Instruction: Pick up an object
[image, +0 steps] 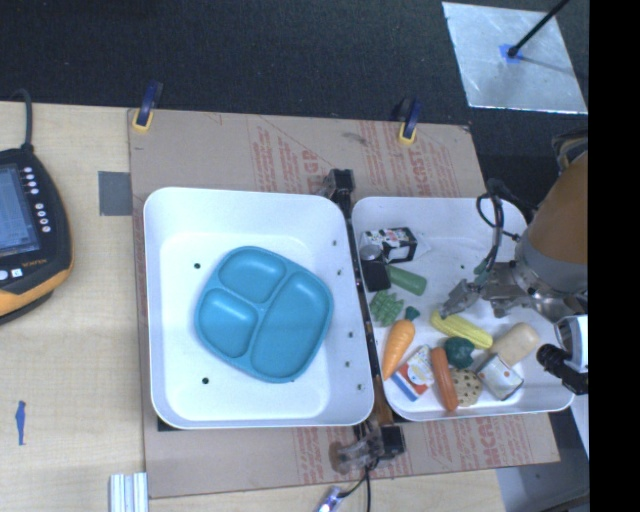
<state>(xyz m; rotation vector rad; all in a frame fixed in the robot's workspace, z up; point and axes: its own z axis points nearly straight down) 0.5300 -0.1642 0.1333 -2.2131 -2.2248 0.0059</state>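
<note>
- The left shallow white bin (170, 300) holds a blue three-compartment plastic plate (263, 312).
- The right shallow white bin (440, 212) holds toy food: an orange carrot (397, 345), a yellow banana (462, 331), a green pickle (407, 280), a spotted cheese wedge (466, 386) and others.
- The grey arm (560, 235) reaches in from the right; its gripper (466, 298) hangs just above the banana, its fingers spread, nothing between them.

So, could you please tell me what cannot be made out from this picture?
- Pincer: open or shut is unclear; its dark fingers are small and blur together.
- Right bin: its right wall lies under the arm.
- Label on the small black-and-white box: too small to read.
- Handheld controller: cut off by the left edge.
</note>
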